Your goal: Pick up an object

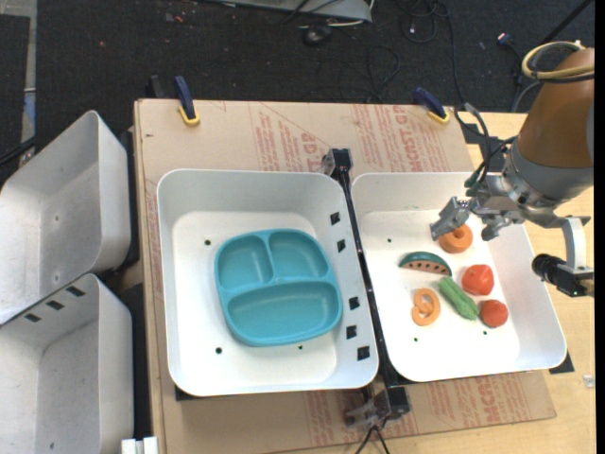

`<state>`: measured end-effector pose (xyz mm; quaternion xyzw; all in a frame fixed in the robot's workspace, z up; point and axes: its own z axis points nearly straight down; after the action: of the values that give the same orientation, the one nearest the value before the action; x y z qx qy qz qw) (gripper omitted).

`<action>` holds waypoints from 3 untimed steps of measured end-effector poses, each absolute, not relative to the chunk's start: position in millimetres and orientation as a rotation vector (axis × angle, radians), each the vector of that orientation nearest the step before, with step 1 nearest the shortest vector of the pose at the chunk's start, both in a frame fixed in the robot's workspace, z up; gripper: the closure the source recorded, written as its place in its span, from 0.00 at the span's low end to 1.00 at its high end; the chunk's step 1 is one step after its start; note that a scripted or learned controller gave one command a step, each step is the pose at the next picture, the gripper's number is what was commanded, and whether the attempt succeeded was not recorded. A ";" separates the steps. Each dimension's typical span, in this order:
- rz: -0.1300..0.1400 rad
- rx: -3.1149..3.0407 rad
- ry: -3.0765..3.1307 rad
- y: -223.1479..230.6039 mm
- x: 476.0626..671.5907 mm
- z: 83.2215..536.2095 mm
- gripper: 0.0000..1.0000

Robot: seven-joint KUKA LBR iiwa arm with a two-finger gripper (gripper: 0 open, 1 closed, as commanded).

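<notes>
The right bin (pixel 529 348) holds several toy foods. There is an orange round piece (pixel 457 240), a watermelon slice (pixel 423 262), a red tomato (pixel 478 278), a green pod (pixel 458 299), an orange ring (pixel 425 306) and a red piece (pixel 493 312). My gripper (pixel 472 223) hangs over the bin's upper part, just above the orange round piece. Its fingers stand apart, one (pixel 450 218) at the piece's upper left, the other towards the right. Nothing sits between them.
A teal divided plate (pixel 279 285) lies in the left bin (pixel 180 253). A black divider (pixel 354 253) separates the bins. Two more white bins (pixel 57 216) stand off the bench at the left. Clamps (pixel 187 102) grip the far edge of the board.
</notes>
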<state>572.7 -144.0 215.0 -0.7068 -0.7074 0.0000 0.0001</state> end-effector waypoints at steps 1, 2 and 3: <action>0.004 -2.220 -2.219 -140.4 571.8 171.5 0.00; 0.005 -2.221 -2.216 -149.2 566.1 119.9 0.00; 0.003 -2.221 -2.218 -148.7 565.6 90.4 0.00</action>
<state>565.6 -148.7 90.4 -0.7076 -0.7066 0.0009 0.0013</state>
